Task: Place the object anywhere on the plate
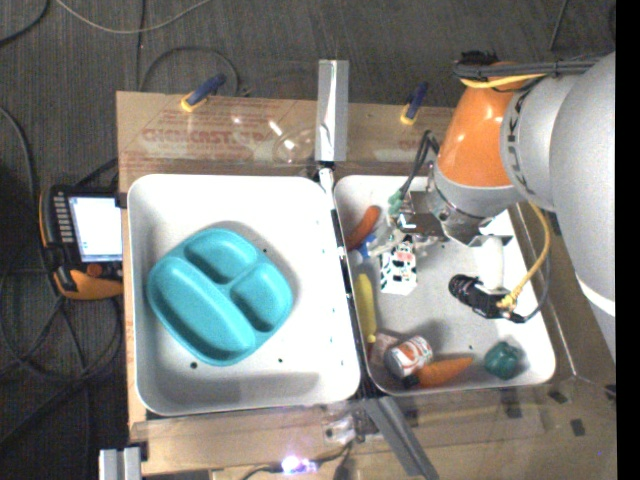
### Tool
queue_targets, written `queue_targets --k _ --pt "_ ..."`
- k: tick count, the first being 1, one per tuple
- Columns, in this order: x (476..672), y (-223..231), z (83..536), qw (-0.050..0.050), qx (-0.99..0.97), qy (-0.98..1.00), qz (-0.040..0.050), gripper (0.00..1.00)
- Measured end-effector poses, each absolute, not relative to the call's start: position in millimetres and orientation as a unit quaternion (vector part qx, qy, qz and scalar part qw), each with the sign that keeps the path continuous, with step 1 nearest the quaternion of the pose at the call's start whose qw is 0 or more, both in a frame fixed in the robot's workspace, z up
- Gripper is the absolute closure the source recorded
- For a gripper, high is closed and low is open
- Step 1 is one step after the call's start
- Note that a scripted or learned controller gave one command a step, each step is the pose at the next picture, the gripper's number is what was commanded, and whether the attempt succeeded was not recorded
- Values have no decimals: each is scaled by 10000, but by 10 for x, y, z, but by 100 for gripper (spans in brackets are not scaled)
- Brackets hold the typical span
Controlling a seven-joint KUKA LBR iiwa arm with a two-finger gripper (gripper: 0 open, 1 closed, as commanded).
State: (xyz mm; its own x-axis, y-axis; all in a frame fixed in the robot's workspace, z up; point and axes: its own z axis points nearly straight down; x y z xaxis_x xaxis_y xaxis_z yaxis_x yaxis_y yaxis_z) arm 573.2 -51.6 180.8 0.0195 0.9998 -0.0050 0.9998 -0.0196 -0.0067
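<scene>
A teal plate (220, 293) with three compartments lies in the left bin (160, 193), with nothing on it. My gripper (404, 233) hangs over the upper left part of the right bin (540, 368). Directly below it sits a small white object with black spots (398, 272), touching or nearly touching the gripper's tip. The view from above hides whether that object is held.
The right bin also holds an orange-red sausage (362, 226) by its left wall, a yellow banana (366, 306), a small can (408, 354), a carrot (446, 370) and a green item (503, 359). A metal divider post (332, 118) stands behind the bins.
</scene>
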Motion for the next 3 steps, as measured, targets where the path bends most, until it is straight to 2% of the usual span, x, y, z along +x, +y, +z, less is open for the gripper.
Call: queue_targets --k 1,2,3 --pt "5580 381 1806 20 -6888 -7249 27 100" --pt "5416 1579 2278 13 -6987 -7154 34 100" --pt "5577 2080 3063 -8 -6738 -7389 38 100"
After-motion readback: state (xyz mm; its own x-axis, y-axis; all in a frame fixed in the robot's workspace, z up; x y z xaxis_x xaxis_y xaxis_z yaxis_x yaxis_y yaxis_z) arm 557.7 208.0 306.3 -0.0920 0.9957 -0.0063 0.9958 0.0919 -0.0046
